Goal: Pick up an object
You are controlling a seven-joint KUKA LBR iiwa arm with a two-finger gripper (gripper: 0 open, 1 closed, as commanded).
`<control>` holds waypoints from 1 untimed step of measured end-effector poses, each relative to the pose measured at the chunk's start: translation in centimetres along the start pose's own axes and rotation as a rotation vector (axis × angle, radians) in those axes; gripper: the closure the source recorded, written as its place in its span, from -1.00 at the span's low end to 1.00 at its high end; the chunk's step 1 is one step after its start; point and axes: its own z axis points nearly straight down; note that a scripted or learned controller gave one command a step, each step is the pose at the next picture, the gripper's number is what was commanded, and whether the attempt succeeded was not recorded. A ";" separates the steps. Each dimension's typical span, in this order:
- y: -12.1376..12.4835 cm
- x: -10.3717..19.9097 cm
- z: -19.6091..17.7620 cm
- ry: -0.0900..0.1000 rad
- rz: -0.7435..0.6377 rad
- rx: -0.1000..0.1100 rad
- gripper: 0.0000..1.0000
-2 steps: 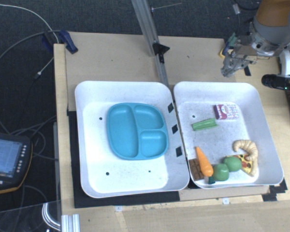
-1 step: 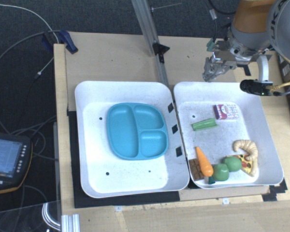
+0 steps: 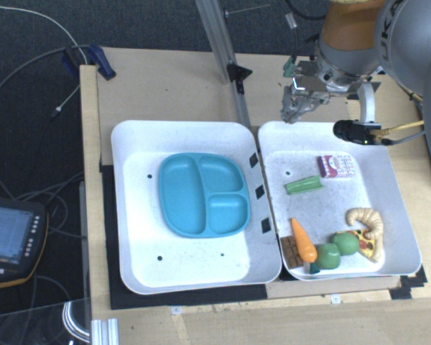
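The gripper [image 3: 296, 110] was too small and blurred to tell how its fingers stood. Above and right of it, the arm [image 3: 388, 13] was cut off by the top and right edges. Far below the gripper, the chocolate bar [image 3: 290, 252] lay partly hidden under the carrot [image 3: 303, 241], and the pizza slice [image 3: 367, 243] was partly covered by the croissant [image 3: 366, 221]. Far to the lower left, the handheld screen [image 3: 11, 239] ran off the left edge.

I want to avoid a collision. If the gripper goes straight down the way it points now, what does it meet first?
Probably the far rim of the right bin. The gripper hangs at that edge, pointing down. The green piece and the small carton lie nearer the camera, out of that line. Depth is uncertain from one view.
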 end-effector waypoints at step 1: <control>0.2 4.8 -0.1 -0.001 -0.001 -0.003 1.00</control>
